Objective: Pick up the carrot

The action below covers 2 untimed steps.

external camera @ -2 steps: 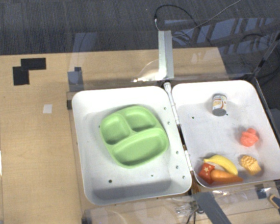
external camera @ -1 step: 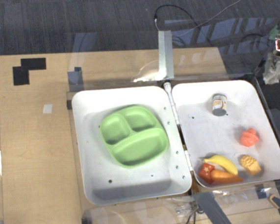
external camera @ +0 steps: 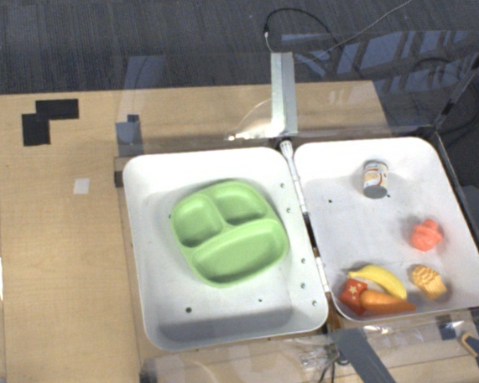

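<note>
Orange and lying on its side, the carrot [external camera: 385, 301] sits in the lower part of the right bin [external camera: 343, 218], close against that bin's near wall and towards its lower left corner. Its length runs roughly left to right across the frame. A yellow banana [external camera: 381, 279] curves just above it, and the two seem to touch. At the carrot's left end a small red piece [external camera: 354, 291] is pressed up against both; I cannot make out what it is.

To the right of the carrot, just beside the banana's tip, lies a lumpy yellow-brown item [external camera: 427, 280]. Further up the same bin, near its right wall, sits a rounded red-orange thing [external camera: 427, 235], apart from the cluster. A small can [external camera: 375, 178] stands in the upper part of this bin, well apart from everything else.

The left bin [external camera: 163, 320] holds a green divided plate [external camera: 229, 232] with three compartments, two small ones at the top and one long one below; it lies slightly turned, near the middle of the bin.

Both bins rest side by side on a pale wooden bench [external camera: 53, 272]. A grey metal post [external camera: 284, 94] rises from the seam between them at the upper middle of the frame. Black angular marks [external camera: 47, 119] lie on the bench in the upper left, and a thin dark cable [external camera: 359, 28] loops over the dark floor along the top.

Whether my hand is open or closed I cannot tell
</note>
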{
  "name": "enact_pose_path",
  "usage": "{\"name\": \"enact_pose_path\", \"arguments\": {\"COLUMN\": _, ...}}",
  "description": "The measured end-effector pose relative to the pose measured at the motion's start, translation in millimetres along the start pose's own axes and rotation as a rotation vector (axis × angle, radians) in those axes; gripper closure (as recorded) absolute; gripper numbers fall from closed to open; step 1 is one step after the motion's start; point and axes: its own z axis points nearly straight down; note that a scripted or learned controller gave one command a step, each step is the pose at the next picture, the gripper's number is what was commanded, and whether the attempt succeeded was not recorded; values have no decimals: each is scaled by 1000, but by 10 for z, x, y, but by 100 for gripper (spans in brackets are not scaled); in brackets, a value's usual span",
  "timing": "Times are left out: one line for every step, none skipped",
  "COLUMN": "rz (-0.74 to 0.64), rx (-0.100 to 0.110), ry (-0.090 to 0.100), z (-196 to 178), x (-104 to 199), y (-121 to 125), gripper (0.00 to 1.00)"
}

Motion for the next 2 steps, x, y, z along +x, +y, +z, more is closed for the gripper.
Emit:
{"name": "enact_pose_path", "arguments": {"rz": 1, "rx": 5, "ry": 0, "z": 1366, "x": -95, "y": -403, "gripper": 100}}
{"name": "enact_pose_path", "arguments": {"rz": 81, "rx": -2, "ry": -1, "z": -8, "x": -416, "y": -913, "gripper": 100}}
